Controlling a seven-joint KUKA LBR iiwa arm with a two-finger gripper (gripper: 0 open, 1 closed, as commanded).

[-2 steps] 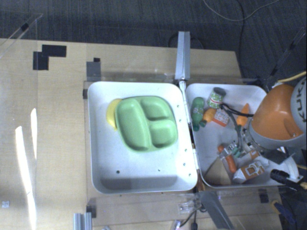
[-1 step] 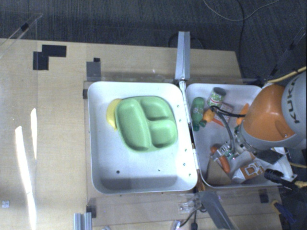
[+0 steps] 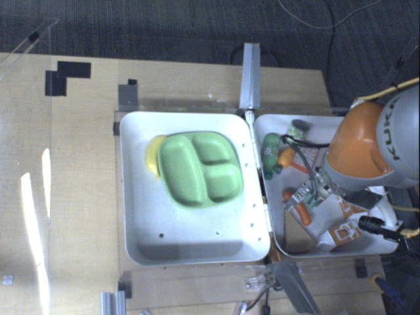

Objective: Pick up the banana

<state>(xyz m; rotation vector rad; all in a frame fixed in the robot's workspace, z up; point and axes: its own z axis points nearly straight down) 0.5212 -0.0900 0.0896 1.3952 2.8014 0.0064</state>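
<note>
Across bench, pale wood-grain top, two shallow white bins side by side, rounded corners, smooth plastic. Left bin: one green divided tray, three compartments, glossy moulded plastic, lying face up; one banana, yellow curved sliver peeking from under tray's left edge. Right bin: clutter of small items, among them green bottle-like object, orange pieces, printed white packet. Arm with orange band over right bin; gripper state cannot be told.

Green 3-compartment tray in left white bin; clutter in right bin.
</note>
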